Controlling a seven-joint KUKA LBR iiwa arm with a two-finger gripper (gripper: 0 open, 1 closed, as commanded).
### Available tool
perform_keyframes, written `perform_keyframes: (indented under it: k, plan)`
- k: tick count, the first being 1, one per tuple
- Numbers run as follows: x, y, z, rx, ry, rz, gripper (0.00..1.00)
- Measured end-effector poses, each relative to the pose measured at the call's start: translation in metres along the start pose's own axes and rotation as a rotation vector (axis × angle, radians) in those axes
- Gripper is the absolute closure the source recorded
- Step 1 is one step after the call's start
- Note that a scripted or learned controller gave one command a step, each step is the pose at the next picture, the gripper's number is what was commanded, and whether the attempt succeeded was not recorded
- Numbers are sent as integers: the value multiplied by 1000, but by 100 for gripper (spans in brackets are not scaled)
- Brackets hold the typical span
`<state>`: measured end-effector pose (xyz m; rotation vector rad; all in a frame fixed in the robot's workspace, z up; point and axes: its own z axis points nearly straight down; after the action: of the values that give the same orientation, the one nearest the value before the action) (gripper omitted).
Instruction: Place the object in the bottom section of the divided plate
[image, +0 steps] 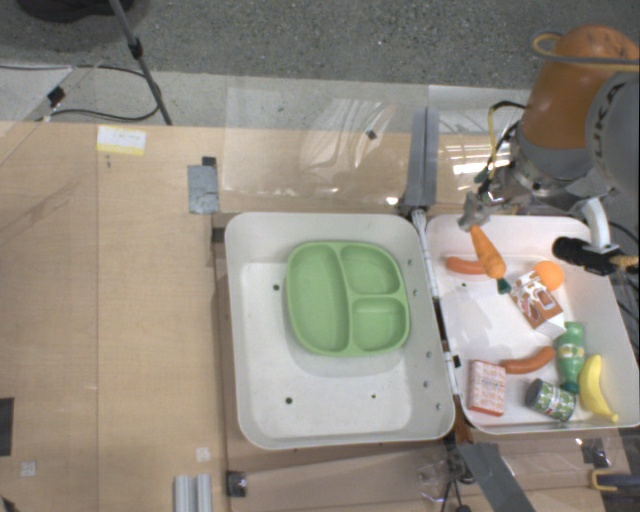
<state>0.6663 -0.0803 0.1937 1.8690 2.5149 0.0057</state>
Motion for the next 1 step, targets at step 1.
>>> perform_keyframes:
  k: [1]
  plan:
    - [64, 6, -12, 1, 3, 129, 100]
